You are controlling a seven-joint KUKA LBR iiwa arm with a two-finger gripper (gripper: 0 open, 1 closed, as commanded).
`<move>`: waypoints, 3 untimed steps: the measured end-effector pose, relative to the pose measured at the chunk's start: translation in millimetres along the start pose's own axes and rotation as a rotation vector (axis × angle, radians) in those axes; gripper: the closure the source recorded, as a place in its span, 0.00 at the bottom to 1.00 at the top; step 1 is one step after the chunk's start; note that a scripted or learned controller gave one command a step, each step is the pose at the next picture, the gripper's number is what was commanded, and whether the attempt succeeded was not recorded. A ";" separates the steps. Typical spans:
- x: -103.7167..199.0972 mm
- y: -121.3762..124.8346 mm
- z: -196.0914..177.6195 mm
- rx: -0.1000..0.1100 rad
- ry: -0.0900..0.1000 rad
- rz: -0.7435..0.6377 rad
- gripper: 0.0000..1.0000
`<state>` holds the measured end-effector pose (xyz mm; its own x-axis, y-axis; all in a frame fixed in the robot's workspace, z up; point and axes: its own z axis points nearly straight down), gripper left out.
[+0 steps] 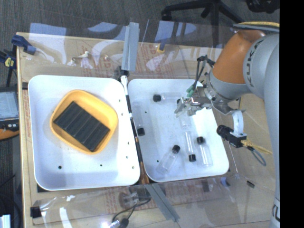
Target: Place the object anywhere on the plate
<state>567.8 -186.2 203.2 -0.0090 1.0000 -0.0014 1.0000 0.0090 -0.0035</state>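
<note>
Jaws (186,106) over right bin (147,127), spread or pinching unclear; clear vials (205,153) faint; plate (84,121) left.

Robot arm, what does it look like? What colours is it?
The robot arm is big, round and smooth, light grey with a shiny orange band above the wrist. Its gripper is small, metal-coloured, with a bit of green. Thin dark cables loop beside the wrist.
</note>
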 end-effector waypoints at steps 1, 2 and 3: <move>56.4 -2.3 0.5 0.001 0.003 -0.116 1.00; 112.9 13.1 -9.7 -0.001 0.001 -0.260 1.00; 175.9 51.2 12.0 -0.001 0.001 -0.365 1.00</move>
<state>617.4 -9.8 190.7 -0.3656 0.9308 0.0004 0.9308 0.3656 -0.0025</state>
